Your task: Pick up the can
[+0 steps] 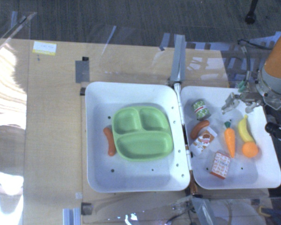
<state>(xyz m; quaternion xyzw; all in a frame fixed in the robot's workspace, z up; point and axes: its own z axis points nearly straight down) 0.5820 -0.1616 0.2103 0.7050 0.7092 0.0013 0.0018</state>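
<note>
Overhead slanted view. The can [201, 109] lies on its side in the right bin [267, 179], near that bin's upper left corner, just above a sausage [199, 128] and a small carton [203, 141]. The gripper [239, 102] hovers over the same bin's upper edge, fingers spread apart and holding nothing. The deciding relation — the can sits to the gripper's left in this view and slightly lower, apart from it; its long axis appears to run roughly top to bottom, though the small size leaves this uncertain.

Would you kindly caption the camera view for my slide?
Gripper open above the right bin, right of the can.
</note>
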